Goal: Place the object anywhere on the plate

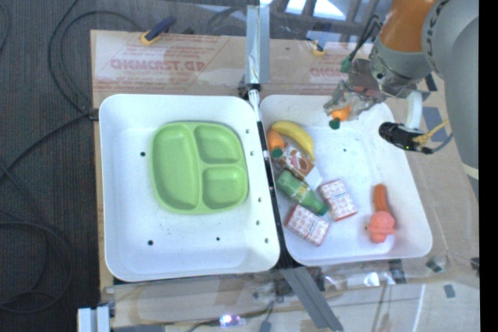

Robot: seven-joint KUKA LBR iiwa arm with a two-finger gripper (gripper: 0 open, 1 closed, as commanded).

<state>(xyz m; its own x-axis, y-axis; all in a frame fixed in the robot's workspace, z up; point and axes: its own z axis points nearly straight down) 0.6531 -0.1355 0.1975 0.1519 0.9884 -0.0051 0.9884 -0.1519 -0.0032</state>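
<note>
Green sectioned plate (200, 168), small orange object (337, 117).

Two white bins (117, 190), one green plate (200, 167), one banana (294, 134), two red cartons (337, 198).

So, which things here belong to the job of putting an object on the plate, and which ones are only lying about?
Job: plate, left bin, gripper with a small orange thing at its tip.

Lying about, right bin: banana, green bottle, two red-white packets, carrot, pink toy.

A lime-green plate (200, 166) sits in a white bin (124, 245); beside it, a yellow banana (296, 136) and pink toy (380, 226).
</note>
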